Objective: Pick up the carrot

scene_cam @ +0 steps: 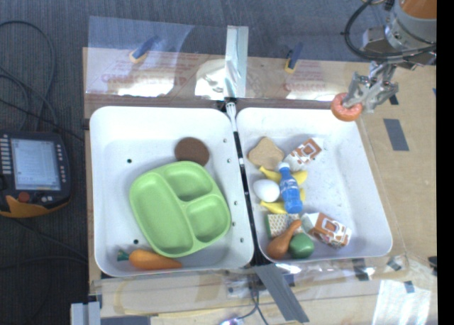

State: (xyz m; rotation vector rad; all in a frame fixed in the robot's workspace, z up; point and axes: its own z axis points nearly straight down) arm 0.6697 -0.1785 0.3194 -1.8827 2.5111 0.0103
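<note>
- Nearest you, the carrot point(149, 260) lies flat along the front wall of the left bin point(106, 174), close to its front-left corner, orange body pointing right and the green stub at its left end.
- Just behind the carrot, the green divided plate point(179, 208) sits tilted in that bin; a brown round cookie point(192, 150) rests beyond it toward the back wall.
- In the right bin point(369, 182) you have a crowded pile: a drumstick point(281, 240) and a green vegetable point(301, 246) near the front wall, a blue bottle point(289, 190), a white egg point(267, 190), a slice of toast point(265, 152) and two small cartons point(330, 230).
- The gripper point(358, 99) hangs over the back-right corner of the right bin, well apart from the carrot.
- Its fingers close around an orange ring-shaped doughnut point(346, 107), which hangs at the bin's back rim.
</note>
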